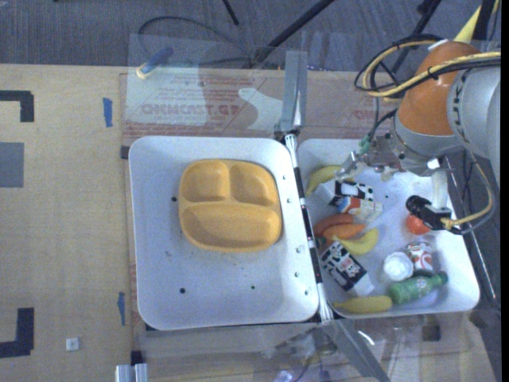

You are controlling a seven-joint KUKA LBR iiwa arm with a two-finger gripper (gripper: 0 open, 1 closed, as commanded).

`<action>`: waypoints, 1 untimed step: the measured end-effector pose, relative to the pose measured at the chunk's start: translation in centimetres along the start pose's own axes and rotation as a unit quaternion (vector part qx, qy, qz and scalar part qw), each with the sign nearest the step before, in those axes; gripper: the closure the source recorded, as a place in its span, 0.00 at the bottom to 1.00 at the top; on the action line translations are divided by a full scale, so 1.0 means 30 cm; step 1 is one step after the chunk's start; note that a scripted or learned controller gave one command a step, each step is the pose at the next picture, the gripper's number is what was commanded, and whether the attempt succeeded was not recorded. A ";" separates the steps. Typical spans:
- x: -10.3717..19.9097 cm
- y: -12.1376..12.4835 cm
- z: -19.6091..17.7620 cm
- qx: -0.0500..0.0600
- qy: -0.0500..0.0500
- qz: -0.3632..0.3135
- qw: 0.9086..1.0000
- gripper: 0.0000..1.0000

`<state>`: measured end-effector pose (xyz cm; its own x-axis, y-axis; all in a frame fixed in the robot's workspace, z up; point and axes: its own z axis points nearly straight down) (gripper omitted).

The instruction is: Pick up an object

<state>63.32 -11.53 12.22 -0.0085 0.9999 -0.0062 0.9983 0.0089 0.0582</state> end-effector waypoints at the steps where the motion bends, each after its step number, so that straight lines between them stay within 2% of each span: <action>1: 0.053 -0.122 0.034 0.010 0.003 0.009 1.000 0.00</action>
<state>59.70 -9.97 10.96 0.0089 1.0000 0.0003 0.9993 -0.0089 0.0375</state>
